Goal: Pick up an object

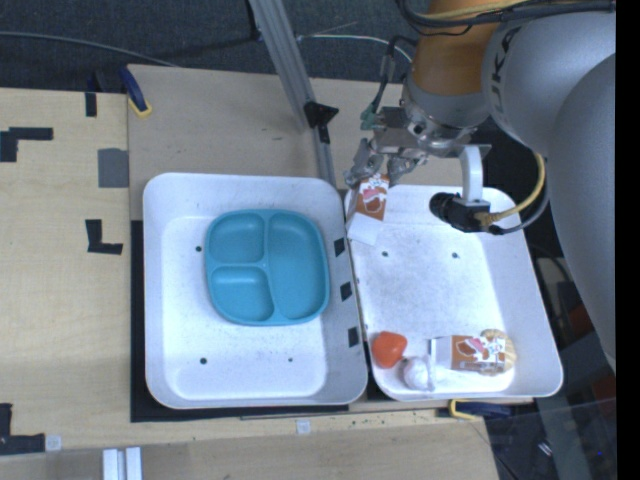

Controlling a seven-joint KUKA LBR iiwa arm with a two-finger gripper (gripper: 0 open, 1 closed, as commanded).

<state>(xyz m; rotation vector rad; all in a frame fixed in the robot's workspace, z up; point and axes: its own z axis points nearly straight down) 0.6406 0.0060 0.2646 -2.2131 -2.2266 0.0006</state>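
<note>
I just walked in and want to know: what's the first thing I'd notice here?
Probably the big blue divided plate, lying alone in the left bin. Next, the gripper at the right bin's far left corner, pinching a small red-and-white packet. At that bin's near edge sit an orange piece and another packet.

The pale wooden bench point(60, 268) bears two white bins — left bin point(160, 368), right bin point(535, 348) — side by side, touching.

Right bin point(520, 298) centre open, free passage. Obstacles along its near edge: orange ball point(389, 347), white object point(416, 372), snack packet point(482, 352). Far-left corner crowded: small carton point(371, 202), metal pole point(285, 58) just beyond.
</note>
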